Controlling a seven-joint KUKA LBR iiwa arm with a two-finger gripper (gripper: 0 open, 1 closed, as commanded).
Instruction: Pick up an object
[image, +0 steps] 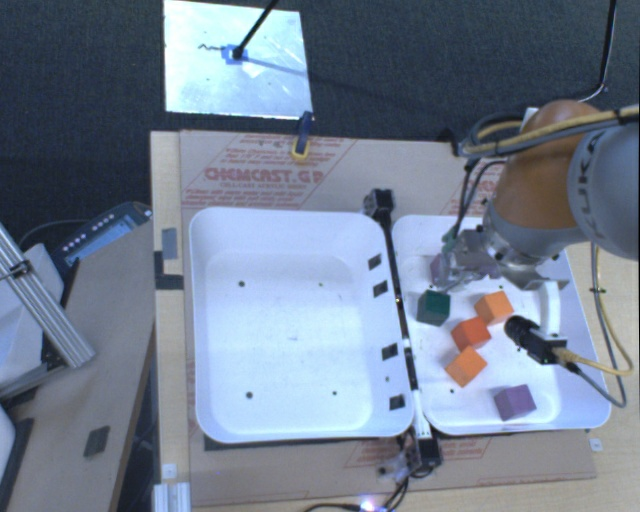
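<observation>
The gripper (445, 272) hangs low in the right bin (580, 405), just above the dark green cube (433, 307), and whether it is spread or closed I cannot tell. The cube sits near the bin's left wall, turned slightly off square to it, and being a cube it has no long axis. To its right lie three orange blocks (472, 333) and, nearer the front, a purple block (514, 401); the left bin (215, 300) lies alongside.

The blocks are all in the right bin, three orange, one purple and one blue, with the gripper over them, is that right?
Not quite: in the camera view the fifth block is dark green, not blue. The three orange blocks and the purple block lie in the right bin, under the gripper.
</observation>
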